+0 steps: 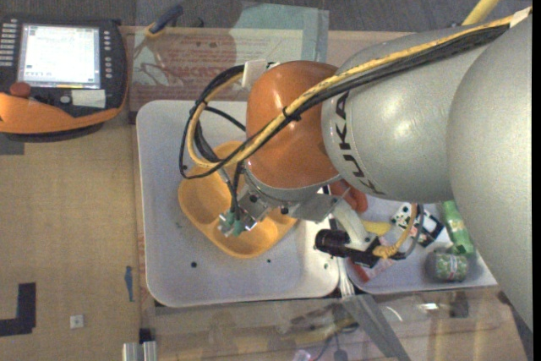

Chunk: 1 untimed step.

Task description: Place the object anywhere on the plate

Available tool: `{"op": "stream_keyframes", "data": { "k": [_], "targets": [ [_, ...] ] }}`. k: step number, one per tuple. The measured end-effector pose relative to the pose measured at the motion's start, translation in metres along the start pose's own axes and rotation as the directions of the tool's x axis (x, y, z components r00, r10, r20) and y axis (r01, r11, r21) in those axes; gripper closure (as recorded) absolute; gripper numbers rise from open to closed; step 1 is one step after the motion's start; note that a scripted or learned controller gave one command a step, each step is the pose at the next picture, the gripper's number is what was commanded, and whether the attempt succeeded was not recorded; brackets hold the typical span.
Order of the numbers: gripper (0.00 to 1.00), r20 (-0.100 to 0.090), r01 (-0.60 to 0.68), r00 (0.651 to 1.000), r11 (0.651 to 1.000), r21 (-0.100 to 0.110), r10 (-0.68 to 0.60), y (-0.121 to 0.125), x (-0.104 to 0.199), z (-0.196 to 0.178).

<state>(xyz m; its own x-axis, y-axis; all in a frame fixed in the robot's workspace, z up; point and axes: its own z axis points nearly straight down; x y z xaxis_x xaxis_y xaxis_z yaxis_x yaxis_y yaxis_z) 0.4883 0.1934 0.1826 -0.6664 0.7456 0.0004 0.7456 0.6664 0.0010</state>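
Bench, left white bin (169, 266) | gripper (235, 221) low over yellow plate (199, 211), plate straight below tip | green bit (226, 223) at tip, maybe the object | grip state: cannot tell

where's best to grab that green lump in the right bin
Across the middle of the green lump, straight down from above: it looks rounded, with no handle or edge to pinch, and lies low in the bin, so its walls hinder a side approach.
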Motion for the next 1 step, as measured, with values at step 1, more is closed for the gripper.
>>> {"op": "stream_keyframes", "data": {
  "k": [1],
  "targets": [
    [1.00,0.002,0.018,1.000,1.000,-0.001,-0.018,-0.0232,-0.0248,-0.1296]
  ]
}}
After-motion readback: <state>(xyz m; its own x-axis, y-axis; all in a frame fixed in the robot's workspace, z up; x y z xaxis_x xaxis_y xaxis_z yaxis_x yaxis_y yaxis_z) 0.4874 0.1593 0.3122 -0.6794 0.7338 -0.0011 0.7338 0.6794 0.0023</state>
